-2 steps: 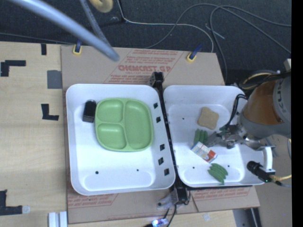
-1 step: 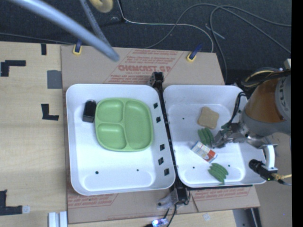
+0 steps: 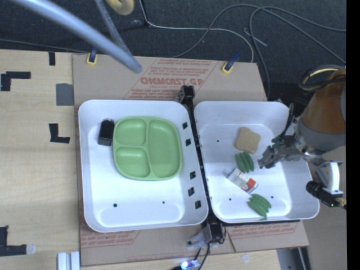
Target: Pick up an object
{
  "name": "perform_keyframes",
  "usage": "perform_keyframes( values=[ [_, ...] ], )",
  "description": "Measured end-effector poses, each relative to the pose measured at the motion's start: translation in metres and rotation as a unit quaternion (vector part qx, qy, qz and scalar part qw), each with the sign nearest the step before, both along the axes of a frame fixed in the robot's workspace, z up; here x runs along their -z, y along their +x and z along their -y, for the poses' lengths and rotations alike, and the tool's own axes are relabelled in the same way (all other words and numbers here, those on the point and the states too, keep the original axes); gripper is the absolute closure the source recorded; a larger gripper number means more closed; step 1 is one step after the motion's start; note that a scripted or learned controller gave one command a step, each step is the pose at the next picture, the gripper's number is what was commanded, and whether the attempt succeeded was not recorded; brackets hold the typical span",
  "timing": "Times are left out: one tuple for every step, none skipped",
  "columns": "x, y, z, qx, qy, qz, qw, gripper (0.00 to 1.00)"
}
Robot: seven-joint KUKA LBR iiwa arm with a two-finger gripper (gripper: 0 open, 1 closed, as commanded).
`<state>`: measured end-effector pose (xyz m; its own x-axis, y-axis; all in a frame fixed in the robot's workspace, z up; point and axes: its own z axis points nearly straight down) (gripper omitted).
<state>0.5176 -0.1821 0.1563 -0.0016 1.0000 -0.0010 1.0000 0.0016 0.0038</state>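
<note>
1. Over the right bin point(image 3: 222, 114), near its right wall, the claw point(image 3: 269, 157) hangs low at the end of the grey arm point(image 3: 315, 131), whose orange band point(image 3: 329, 108) shows above the wrist.
2. How far the claw is open cannot be told; its dark tips blur together, and nothing is seen held between them.
3. Just left of the claw lies a tan sponge-like block point(image 3: 247, 139), and below that a green pod point(image 3: 244, 162), near the tips but apart from them.
4. A small red-and-white packet point(image 3: 243, 180) lies just below the green pod, close to touching it.
5. A second green pod point(image 3: 259, 203) lies nearer the front wall of the same bin, apart from the packet.
6. The left bin point(image 3: 93, 167) holds a green divided plate point(image 3: 148, 148) with three compartments, set toward the back.
7. A small black block point(image 3: 106, 132) sits just beside the plate's left edge; whether they touch cannot be told.
8. Both bins rest side by side on a sheet of cardboard point(image 3: 169, 75) on the wooden surface point(image 3: 34, 167).
</note>
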Motion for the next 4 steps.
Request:
perform_keyframes(
  values=[
    [-0.048,-0.001,0.009,0.001,-0.0007,0.0,1.0,1.0],
    [-0.077,-0.001,0.009,0.0,0.0001,-0.001,1.0,1.0],
    [-0.065,0.003,-0.044,-0.002,0.001,-0.003,1.0,1.0],
    [-0.06,-0.004,-0.09,-0.002,0.0009,-0.003,1.0,1.0]
  ],
)
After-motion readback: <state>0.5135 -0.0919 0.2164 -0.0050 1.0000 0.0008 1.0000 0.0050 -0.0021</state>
